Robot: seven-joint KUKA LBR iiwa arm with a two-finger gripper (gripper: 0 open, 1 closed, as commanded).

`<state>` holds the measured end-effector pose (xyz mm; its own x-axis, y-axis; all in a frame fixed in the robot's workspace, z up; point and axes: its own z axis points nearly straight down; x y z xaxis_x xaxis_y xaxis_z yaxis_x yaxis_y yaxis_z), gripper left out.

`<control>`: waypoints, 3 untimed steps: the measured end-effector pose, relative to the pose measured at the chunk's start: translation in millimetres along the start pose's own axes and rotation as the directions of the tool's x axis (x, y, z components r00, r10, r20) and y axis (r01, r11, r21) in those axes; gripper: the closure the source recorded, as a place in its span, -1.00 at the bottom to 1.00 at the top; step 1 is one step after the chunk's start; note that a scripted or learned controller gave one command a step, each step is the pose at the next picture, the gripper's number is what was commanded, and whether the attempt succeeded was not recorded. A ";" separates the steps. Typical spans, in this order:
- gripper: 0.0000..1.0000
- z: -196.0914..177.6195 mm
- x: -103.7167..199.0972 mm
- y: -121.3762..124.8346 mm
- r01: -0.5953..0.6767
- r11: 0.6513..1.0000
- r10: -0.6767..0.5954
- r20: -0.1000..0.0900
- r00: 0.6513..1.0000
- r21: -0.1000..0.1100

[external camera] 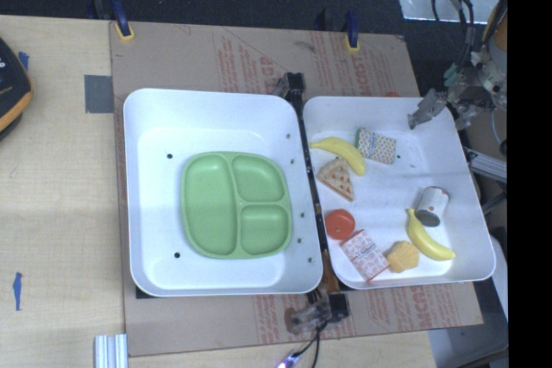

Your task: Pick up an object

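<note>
The right bin (457,152) holds several objects: a yellow banana (341,152), a patterned packet (376,146), a wedge of sandwich (336,178), a red tomato (340,224), a red and white packet (364,254), a small orange piece (402,256), a second banana (428,239) and a grey and white cup (429,204) lying on its side. My gripper (429,109) hangs over the bin's back right corner, apart from all of them, nearest the patterned packet. Nothing shows in its grasp.
The left bin (147,185) holds a green divided plate (235,204). Both bins rest on a cardboard sheet (216,56) clamped at the back edge. Cables and equipment (483,73) crowd the far right beside the arm.
</note>
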<state>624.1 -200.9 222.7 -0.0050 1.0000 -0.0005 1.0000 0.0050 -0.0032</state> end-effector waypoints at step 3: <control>-1.00 125.9 107.4 -16.8 -0.001 1.000 0.001 0.005 1.000 -0.011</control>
<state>606.4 -93.6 96.8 -0.0042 1.0000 -0.0054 1.0000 0.0042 0.0082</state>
